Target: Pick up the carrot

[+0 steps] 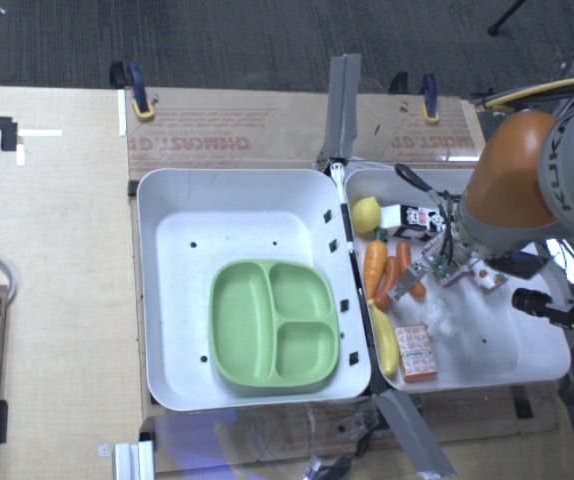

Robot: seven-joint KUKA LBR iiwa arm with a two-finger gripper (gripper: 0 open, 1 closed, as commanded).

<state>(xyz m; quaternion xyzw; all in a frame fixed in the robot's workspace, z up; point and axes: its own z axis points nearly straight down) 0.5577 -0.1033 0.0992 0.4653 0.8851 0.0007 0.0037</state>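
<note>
Dark carpet lies beyond a pale wooden bench [57, 218], on which a cardboard sheet [267, 128] printed with red lettering is held by two blue-and-yellow clamps. Taking the green plate [272, 323] as landmark: it is a three-compartment dish lying flat in the left white bin [167, 268], nearer that bin's front wall. Right of the plate, past the divide between the bins, the right white bin [527, 358] holds the clutter. The carrot [374, 265] lies lengthwise just right of the plate, close to the bin's left wall, with a second, redder carrot-like piece [391, 278] touching its right side. A yellow lemon [366, 213] sits behind the carrot; a yellow banana [384, 341] lies in front of it — both also right of the plate. A small orange-and-white box [416, 352] rests beside the banana. Farther right, the gripper [429, 265] hangs low just right of the carrots, under the arm's orange band [512, 173]; whether its jaws are wide or closed cannot be told, and nothing is visibly between them.
</note>
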